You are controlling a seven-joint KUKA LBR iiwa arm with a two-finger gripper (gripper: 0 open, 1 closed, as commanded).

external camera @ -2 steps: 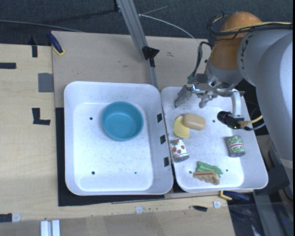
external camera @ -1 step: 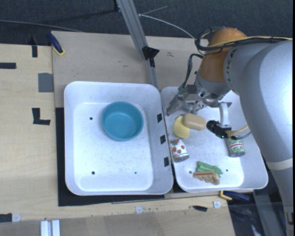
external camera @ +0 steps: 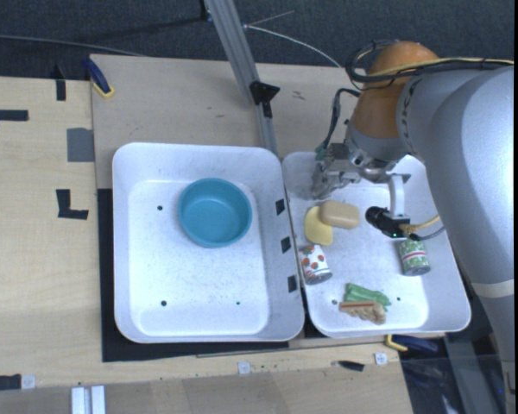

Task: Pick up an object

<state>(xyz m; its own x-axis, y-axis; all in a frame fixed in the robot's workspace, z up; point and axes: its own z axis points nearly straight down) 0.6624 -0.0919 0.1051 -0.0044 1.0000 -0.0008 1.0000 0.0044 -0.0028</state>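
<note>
We see the gripper (external camera: 328, 178) low in the right bin (external camera: 445, 313), at its far corner, poised just above a yellow block (external camera: 328, 220); whether it is parted or closed we cannot tell. Two small cans (external camera: 315, 264) (external camera: 413, 256) and a green-topped toy (external camera: 363, 303) crowd nearby. A blue bowl (external camera: 214, 212) sits alone in the left bin (external camera: 142, 283).

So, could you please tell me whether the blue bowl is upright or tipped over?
Upright: the blue bowl sits in the left bin, its open mouth facing up.
</note>
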